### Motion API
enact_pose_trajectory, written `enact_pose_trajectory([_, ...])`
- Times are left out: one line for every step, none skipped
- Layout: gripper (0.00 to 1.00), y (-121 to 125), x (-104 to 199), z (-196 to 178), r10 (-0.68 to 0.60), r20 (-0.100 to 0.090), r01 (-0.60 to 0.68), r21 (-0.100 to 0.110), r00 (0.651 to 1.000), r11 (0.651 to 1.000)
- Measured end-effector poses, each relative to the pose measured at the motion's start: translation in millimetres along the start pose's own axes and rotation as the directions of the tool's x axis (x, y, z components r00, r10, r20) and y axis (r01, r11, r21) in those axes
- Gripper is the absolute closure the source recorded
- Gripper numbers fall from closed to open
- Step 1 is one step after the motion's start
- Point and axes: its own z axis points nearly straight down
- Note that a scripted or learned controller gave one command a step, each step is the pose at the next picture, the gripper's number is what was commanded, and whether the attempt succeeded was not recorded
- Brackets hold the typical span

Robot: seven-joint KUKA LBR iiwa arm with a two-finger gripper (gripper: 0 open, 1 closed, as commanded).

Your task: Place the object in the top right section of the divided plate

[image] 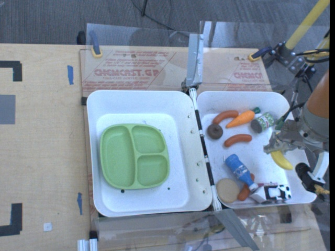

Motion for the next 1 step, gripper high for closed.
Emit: enact_pose_trajectory([1.0, 15.3, 85.2, -24.2, -0.31, 0.002, 0.31, -0.006, 0.951, 0.951])
